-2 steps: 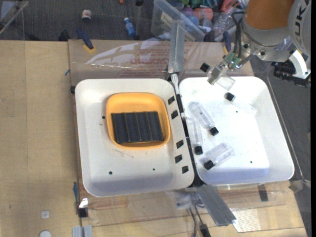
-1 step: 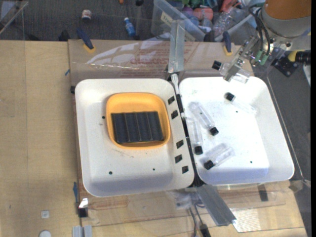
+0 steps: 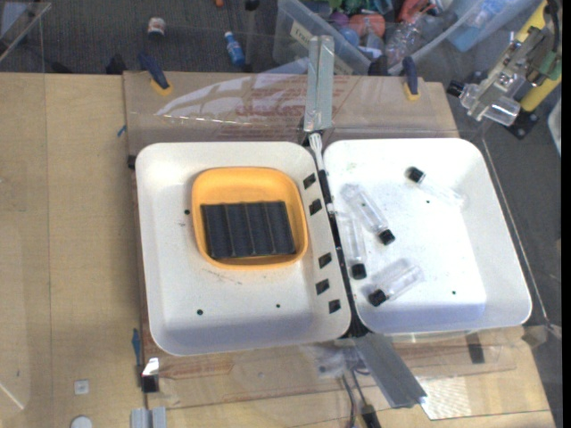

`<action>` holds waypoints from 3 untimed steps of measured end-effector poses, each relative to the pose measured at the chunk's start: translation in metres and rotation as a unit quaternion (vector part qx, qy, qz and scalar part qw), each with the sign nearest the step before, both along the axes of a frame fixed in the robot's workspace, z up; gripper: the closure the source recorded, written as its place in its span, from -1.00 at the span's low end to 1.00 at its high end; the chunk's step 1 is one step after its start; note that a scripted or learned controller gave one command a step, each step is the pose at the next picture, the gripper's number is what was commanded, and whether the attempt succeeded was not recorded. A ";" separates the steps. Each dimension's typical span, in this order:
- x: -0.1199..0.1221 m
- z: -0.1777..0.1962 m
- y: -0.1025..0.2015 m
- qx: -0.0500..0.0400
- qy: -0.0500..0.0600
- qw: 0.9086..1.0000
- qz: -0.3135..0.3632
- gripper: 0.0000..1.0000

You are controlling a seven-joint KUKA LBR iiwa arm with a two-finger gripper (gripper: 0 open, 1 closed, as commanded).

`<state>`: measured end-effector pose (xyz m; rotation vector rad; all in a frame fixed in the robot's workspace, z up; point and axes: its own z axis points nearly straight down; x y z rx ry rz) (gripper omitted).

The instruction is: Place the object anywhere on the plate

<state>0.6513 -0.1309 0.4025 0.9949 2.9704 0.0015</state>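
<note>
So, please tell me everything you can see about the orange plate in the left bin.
The orange plate is a rounded square with a raised rim, and it looks like smooth plastic. It lies flat in the left bin, a little above that bin's middle and apart from its walls. A dark grey ribbed insert with about five parallel ridges covers most of its inside, towards the near edge. Nothing else touches the plate.

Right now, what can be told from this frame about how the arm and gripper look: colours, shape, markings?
Very little. At the upper right edge of the view there is a pale metal bracket with yellow-and-black parts behind it, and I cannot tell whether either belongs to the arm. The bins hold the orange plate and clear black-capped pieces.
</note>
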 end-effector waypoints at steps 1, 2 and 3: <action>0.010 0.036 -0.012 -0.001 -0.001 0.994 0.110 1.00; 0.008 0.036 -0.088 -0.004 -0.001 0.953 0.304 1.00; 0.015 0.036 -0.091 -0.005 -0.001 0.864 0.504 1.00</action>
